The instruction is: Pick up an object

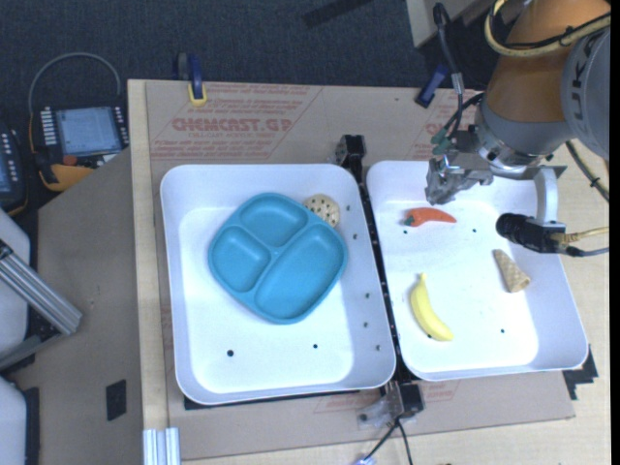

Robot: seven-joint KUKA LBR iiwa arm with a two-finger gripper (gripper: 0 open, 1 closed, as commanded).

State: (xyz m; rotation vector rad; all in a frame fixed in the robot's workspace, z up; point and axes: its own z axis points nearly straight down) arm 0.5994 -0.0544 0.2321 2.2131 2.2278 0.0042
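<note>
In the right bin (542, 347) lie a small red-orange pepper (431, 217) near the back, a yellow banana (428, 308) in the middle and a tan wedge-shaped piece (511, 270) toward the right. My gripper (443, 190) hangs over the back of this bin, its tips just above and slightly right of the pepper. Nothing shows between its fingers, and I cannot make out their gap. In the left bin (194, 327) a blue divided plate (279, 257) rests with a round cookie (322, 207) at its far edge.
A black clamp (351, 149) sits at the back between the two bins, another fitting (397, 402) at the front. The bins rest on a brown cardboard sheet (242, 114). Open white floor lies at the front of the left bin and along the right bin's front.
</note>
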